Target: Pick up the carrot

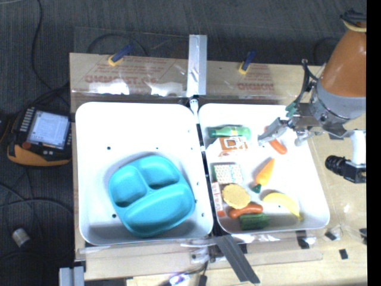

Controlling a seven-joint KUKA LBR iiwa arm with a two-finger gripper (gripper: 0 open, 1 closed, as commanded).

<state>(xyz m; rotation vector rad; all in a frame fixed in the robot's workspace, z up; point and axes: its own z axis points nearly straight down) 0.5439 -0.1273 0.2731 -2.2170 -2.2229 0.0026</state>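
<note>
**A:** Camera view. Where's your carrot?

**B:** The carrot (264, 170) lies in the right bin (315, 183), about mid-bin, tilted, green end at 7 o'clock, orange tip at 1 o'clock. Nothing touches it from above.

**A:** And the gripper?

**B:** The gripper (278, 137) sits at 1 o'clock from the carrot, near the bin's far right corner, with the arm (345, 70) behind it at 2 o'clock. A small orange-red piece (278, 146) sits at the fingertips. You can't tell from this angle whether the fingers are clamped on it, apart, or closed. It's clear of the carrot, a gap between them.

**A:** Neighbours?

**B:** Yellow banana (282, 202) at 5 o'clock of the carrot, just beside its green end. Cracker box (228, 173) at 9 o'clock. Round biscuit (235, 195) and red sausage (246, 210) at 7 o'clock. Green bottle (228, 131) at 11 o'clock.

**A:** Left bin?

**B:** The left bin (95, 124) holds a blue divided plate (151, 194), well apart from the carrot.
</note>
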